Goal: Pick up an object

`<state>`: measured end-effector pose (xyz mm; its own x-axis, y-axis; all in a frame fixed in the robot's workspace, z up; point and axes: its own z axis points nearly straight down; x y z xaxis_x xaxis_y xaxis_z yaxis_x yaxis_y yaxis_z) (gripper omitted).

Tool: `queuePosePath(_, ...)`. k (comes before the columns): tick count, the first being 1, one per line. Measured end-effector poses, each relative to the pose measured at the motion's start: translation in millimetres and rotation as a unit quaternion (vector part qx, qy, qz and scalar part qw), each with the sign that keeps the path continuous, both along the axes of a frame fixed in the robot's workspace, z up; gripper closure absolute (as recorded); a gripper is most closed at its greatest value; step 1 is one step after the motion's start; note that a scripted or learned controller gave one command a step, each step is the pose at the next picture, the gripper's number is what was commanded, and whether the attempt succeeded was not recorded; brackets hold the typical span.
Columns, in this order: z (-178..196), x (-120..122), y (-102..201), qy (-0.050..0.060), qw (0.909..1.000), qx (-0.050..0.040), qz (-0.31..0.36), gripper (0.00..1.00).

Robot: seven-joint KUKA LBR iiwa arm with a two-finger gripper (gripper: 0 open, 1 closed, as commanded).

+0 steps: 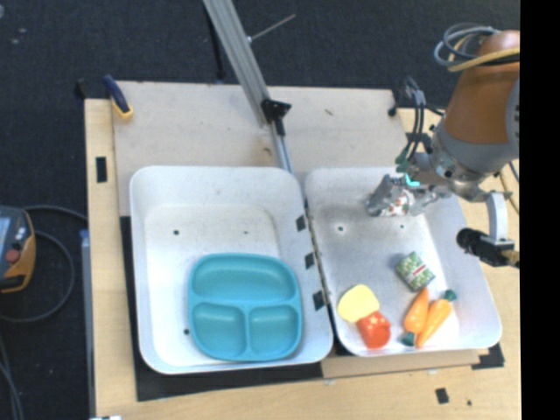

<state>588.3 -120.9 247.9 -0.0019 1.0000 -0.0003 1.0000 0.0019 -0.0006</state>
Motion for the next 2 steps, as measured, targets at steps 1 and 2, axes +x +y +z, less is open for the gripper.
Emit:
queuePosePath(1,0.6,0.4,0.0,-0.001,1.0000,-0.0001,0.000,0.00)
queuePosePath(2,-44.3,5.0,-6.8,0.001,1.0000,-0.0009,-0.002,0.00)
